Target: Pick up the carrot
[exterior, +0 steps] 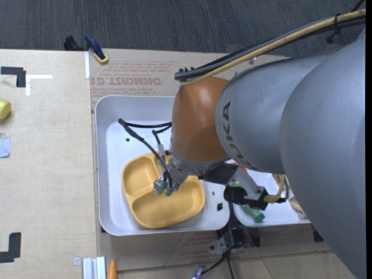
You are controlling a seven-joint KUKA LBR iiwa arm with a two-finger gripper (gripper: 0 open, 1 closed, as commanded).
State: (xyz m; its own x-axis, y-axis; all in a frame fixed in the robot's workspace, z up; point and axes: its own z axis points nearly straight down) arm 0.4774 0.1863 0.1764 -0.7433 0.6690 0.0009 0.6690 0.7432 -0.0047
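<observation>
Grey arm's jaws [163, 186] hang low over the yellow divided plastic plate [139, 182] in the left white shallow bin [107, 156]; can't tell their state. Carrot not identifiable; an orange sliver [232, 165] shows right of the jaws, under the arm.

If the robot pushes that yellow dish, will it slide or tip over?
The dish would probably slide: it looks like smooth, stiff plastic on the smooth bin floor. It sits low and wide, so tipping seems unlikely. It is probably light.
</observation>
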